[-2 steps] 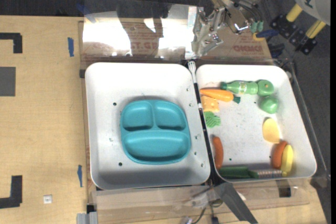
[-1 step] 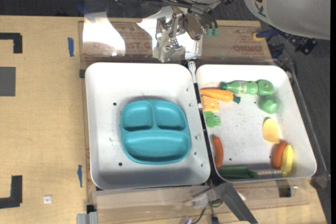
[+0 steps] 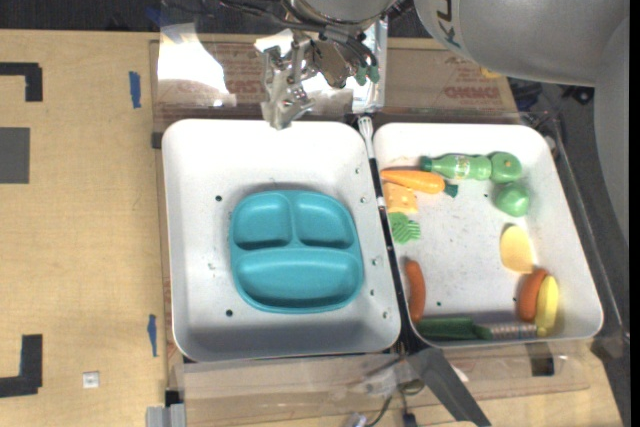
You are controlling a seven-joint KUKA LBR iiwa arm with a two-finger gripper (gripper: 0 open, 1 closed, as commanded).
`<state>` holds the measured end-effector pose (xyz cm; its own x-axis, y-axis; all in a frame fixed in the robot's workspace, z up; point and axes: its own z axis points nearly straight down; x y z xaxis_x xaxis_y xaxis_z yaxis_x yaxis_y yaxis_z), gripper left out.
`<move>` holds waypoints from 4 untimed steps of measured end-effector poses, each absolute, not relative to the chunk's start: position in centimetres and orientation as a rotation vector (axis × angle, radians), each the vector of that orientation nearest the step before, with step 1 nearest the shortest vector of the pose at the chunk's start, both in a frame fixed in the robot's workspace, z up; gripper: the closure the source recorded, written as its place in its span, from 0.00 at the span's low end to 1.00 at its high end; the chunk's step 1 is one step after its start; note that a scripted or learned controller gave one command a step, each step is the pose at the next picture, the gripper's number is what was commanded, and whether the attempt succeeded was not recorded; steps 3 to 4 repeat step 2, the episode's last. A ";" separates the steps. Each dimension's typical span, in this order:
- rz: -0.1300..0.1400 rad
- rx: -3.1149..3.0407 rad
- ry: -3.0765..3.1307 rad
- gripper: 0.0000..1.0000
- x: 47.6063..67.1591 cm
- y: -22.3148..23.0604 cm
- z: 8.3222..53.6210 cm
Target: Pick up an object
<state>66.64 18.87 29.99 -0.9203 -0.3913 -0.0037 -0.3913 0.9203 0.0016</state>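
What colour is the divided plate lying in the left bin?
Teal blue. The divided plate shows clearly in the camera view, flat in the white left bin.

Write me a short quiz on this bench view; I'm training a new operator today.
1. True or false: the teal tray lies in the right bin.
2. Which lies nearest the divider between the bins? A) carrot B) lemon C) green bottle
3. Fill in: the hand hangs above the far edge of the ___ bin.

Key
1. False; it lies in the left bin.
2. A.
3. left.
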 end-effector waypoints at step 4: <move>-0.004 -1.353 2.826 1.00 66.6 0.0 33.1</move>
